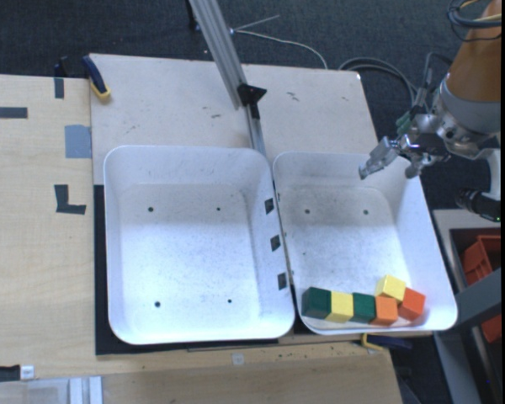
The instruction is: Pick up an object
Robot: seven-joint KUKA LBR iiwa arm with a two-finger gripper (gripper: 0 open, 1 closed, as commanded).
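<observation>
Gripper above right bin (open)

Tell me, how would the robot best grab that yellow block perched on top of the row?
Probably from straight above, closing on two opposite side faces of the yellow block. It rides higher than the orange blocks beside it, so its sides look freer, while the right bin wall crowds any sideways approach by the gripper.

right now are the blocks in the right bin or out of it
In. The blocks sit in a row against the near wall of the right bin.
</observation>
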